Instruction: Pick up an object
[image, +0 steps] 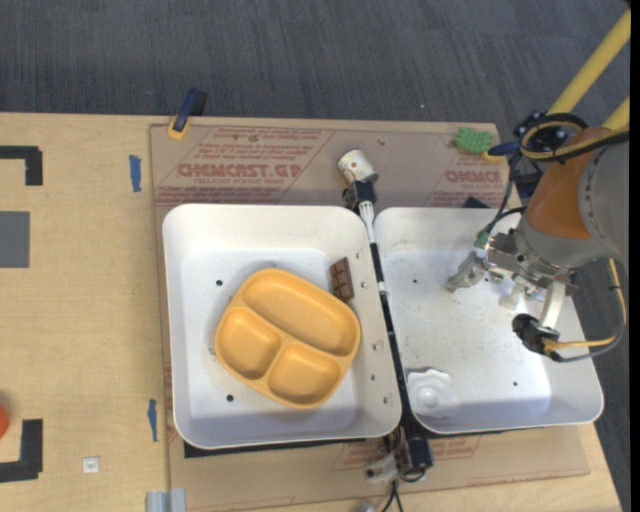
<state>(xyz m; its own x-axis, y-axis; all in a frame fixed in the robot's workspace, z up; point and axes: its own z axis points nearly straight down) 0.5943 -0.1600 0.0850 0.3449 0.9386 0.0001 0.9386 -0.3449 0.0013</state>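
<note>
A yellow divided plate (288, 336) lies in the left bin (190, 240). A small brown block (341, 279) rests by that bin's right wall, just past the plate's far edge. In the right bin (570, 395) a white, rounded object (430, 389) sits near the front left corner. My gripper (487, 284) hangs over the right bin's far right part, well away from the white object. Its fingers (462, 276) are spread, bare bin floor shows between them, and they hold nothing.
A white and black cylinder (356, 172) lies on the cardboard behind the seam between the bins. A green piece (469, 139) and a blue and yellow clamp (186, 111) sit at the cardboard's far edge. A black cable (560, 345) loops under the wrist.
</note>
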